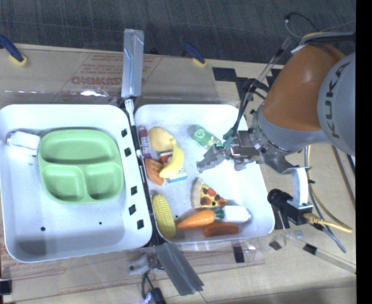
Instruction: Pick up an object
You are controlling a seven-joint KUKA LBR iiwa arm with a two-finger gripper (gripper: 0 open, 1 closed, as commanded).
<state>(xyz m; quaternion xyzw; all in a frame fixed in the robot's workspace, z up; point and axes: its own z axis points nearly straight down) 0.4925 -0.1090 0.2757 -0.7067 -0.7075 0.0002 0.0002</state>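
Note:
My gripper (pixel 211 158) hangs over the middle of the right bin (pixel 252 122), with the arm reaching in from the right. It is open and nothing sits between its fingers. A small green toy (pixel 203 135) lies just beyond it, toward the bin's back wall. A pizza slice (pixel 208 196) lies just in front of it. To its left, a banana (pixel 173 162) rests against a tan pear-like fruit (pixel 160 138) and an orange piece (pixel 154 170).
Along the right bin's front lie a corn cob (pixel 163 212), a carrot (pixel 196 219), a red sausage (pixel 221 230) and a white block (pixel 237 214). The left bin (pixel 21 233) holds a green divided tray (pixel 81 163) and a white item (pixel 23 140).

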